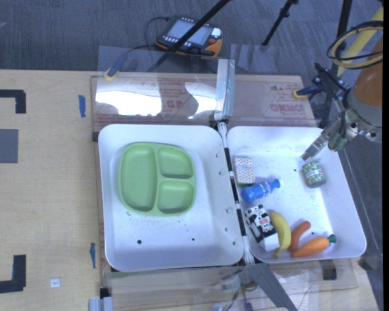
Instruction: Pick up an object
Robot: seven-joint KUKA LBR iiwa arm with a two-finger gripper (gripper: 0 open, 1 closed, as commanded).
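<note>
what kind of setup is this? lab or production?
Most likely a lab pick-test bench: two white bins side by side on a wooden bench, toy food such as a banana and carrot, and tripod legs behind.

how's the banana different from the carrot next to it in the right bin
The banana is yellow with a dark tip; the carrot is orange with a green stem end. The banana curves and runs nearly top to bottom in the view, while the carrot is straighter and lies closer to sideways. The banana sits left against the black-and-white item; the carrot lies near the right bin's lower right corner. Both lie flat in that bin.
</note>
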